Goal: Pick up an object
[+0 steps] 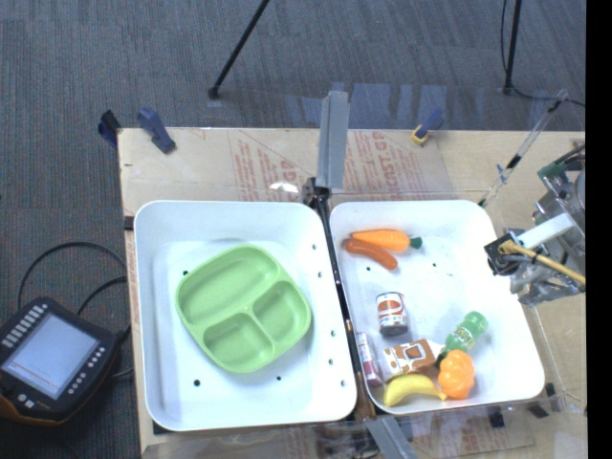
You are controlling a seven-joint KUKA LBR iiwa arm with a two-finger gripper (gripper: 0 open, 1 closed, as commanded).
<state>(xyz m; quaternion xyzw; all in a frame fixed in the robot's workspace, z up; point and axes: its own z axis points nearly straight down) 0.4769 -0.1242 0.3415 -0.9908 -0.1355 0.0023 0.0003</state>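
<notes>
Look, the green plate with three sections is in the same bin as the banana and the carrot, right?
Not quite. In the camera view, the green plate lies alone in the left bin. The banana and the carrot are in the right bin.

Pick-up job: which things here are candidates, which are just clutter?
Candidates, right bin:
carrot, hot dog, can, green bottle, orange pepper, banana, brown carton.

Clutter:
green divided plate in left bin, pendant on floor, clamps, tripod legs.
</notes>
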